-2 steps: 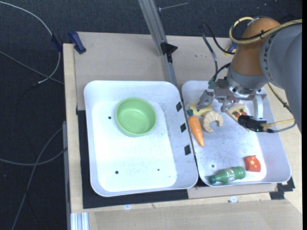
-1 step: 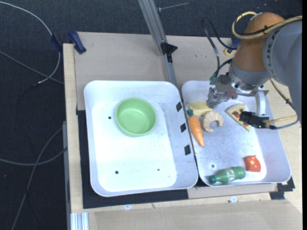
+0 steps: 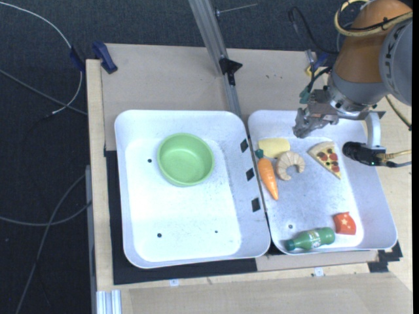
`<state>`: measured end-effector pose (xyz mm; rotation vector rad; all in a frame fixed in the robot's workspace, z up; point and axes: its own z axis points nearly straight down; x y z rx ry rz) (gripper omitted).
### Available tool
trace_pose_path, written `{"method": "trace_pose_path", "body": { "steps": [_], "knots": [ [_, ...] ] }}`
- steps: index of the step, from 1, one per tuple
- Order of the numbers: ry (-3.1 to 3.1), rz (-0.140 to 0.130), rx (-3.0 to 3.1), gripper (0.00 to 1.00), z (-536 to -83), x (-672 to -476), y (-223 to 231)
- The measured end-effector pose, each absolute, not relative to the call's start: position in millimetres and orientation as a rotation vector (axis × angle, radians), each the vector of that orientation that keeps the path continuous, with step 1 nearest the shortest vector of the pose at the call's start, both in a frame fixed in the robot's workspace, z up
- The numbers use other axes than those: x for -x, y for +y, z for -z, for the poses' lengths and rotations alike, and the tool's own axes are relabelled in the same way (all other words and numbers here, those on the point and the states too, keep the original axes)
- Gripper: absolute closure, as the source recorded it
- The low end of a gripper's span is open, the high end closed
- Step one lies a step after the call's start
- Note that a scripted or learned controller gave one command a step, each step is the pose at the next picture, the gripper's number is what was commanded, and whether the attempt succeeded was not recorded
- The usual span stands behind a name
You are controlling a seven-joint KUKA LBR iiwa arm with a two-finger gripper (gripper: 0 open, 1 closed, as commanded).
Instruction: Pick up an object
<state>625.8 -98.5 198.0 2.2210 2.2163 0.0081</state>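
At the upper left corner of the pale wooden bench [image 3: 163,77] sits a small blue clamp [image 3: 105,57]. The left shallow white plastic bin [image 3: 183,224] holds a round light-green plastic bowl [image 3: 186,159], upright in its upper half. A slanted grey aluminium post [image 3: 208,25] runs down from the top centre of the frame and ends behind the seam between the bins. The seam itself carries small black tabs [image 3: 250,174]. The pickable toys are all in the right shallow white plastic bin [image 3: 314,201]. An orange toy carrot [image 3: 267,178] lies against its left wall. A pale yellow block [image 3: 273,146] is just above the carrot, and a tan toy croissant [image 3: 291,165] touches the carrot's right side. A green toy bottle [image 3: 310,239] lies on its side at the lower edge. A triangular toy pizza slice [image 3: 327,158] lies right of the croissant. A small red toy vegetable [image 3: 345,223] lies in the lower right. The two-finger gripper [image 3: 302,129] hangs over the bin's upper part, between the yellow block and the pizza slice, with no toy seen in it. Whether it is spread or closed cannot be told from this angle. A black mat [image 3: 114,241] shows under the bins. Dark carpet [image 3: 39,175] surrounds the bench.
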Motion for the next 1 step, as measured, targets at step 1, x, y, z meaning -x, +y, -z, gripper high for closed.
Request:
{"method": "trace_pose_path", "body": {
  "steps": [1],
  "knots": [
    [2.221, -0.011, -2.216, 1.0, -262.1, -625.6, -90.0]
  ]
}}
